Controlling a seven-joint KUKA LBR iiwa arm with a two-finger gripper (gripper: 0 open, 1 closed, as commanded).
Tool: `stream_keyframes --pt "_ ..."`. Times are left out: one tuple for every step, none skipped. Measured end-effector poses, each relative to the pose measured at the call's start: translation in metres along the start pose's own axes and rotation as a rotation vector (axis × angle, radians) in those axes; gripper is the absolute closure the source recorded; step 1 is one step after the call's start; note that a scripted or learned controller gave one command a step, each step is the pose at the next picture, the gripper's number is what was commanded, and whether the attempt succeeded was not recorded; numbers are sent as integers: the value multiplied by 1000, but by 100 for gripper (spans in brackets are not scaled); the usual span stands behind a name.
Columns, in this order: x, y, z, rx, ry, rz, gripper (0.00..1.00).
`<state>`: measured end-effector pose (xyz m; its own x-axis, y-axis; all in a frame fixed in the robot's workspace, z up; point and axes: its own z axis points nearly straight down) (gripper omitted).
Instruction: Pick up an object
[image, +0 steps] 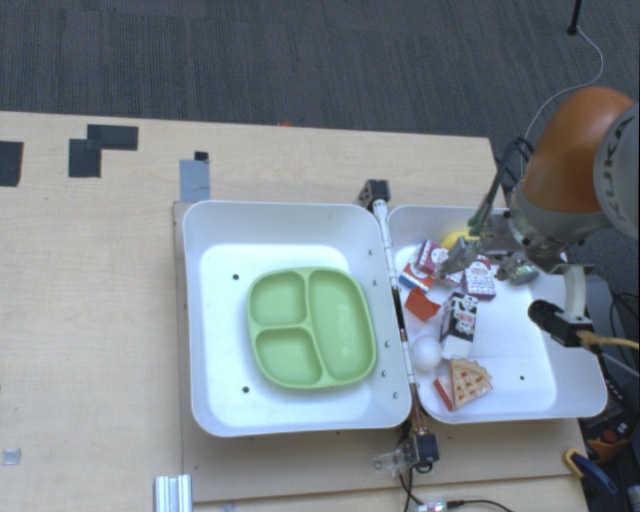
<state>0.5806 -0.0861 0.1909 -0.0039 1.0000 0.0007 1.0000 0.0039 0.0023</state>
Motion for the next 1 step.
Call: stream_keyframes --pt "-52 -32 91 -7 -1 1 0"
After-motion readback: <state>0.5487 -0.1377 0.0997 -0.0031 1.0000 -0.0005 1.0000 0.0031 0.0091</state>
